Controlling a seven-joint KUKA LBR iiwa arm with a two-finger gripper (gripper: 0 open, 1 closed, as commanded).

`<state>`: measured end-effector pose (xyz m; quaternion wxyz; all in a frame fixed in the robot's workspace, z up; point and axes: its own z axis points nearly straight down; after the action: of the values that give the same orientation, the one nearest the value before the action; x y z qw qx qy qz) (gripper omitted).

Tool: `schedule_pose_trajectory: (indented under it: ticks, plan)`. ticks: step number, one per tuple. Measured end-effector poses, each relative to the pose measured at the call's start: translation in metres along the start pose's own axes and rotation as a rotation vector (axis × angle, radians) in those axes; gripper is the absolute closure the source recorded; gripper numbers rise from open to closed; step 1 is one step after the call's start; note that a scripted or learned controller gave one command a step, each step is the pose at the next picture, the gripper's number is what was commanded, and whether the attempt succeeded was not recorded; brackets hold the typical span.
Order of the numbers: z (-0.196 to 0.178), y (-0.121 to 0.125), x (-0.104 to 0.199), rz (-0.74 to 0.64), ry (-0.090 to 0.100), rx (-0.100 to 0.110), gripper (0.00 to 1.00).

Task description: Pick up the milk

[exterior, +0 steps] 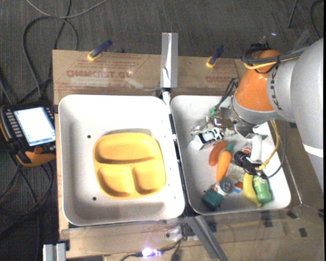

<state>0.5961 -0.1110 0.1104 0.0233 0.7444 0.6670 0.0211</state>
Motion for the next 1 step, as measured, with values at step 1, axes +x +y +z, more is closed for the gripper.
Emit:
schedule_pose_trajectory:
  ticks: [1]
  plan:
    - [0.0006,0.0038,0.0046,-0.009,-0.002,0.002,0.0]
